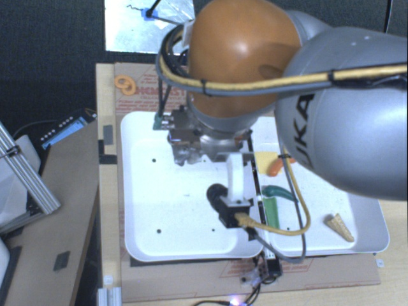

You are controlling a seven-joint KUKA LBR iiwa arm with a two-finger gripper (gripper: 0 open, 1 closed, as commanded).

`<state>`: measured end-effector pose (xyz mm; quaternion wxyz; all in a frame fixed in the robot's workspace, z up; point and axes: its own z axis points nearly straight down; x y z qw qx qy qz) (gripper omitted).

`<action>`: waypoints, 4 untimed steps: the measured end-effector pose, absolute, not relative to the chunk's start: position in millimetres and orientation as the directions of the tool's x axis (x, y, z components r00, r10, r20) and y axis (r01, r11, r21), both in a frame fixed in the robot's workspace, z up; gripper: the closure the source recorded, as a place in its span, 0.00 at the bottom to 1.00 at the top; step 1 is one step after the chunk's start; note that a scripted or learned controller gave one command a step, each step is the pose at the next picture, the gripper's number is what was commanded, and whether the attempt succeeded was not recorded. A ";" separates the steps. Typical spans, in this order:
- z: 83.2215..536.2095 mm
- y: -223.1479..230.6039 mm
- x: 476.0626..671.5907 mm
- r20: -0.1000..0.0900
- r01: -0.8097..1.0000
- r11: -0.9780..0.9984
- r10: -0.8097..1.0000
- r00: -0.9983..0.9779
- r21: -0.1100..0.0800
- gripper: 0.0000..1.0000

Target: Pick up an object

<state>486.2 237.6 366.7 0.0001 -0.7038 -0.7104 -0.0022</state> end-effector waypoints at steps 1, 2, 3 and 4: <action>532.3 222.5 486.9 0.009 1.000 0.005 1.000 -0.005 0.018 1.00; 535.3 152.9 556.1 -0.001 1.000 -0.007 1.000 0.007 0.005 1.00; 535.3 144.2 483.4 0.001 1.000 0.004 1.000 -0.004 -0.001 1.00; 534.4 70.1 555.1 -0.002 1.000 -0.007 1.000 0.007 0.004 1.00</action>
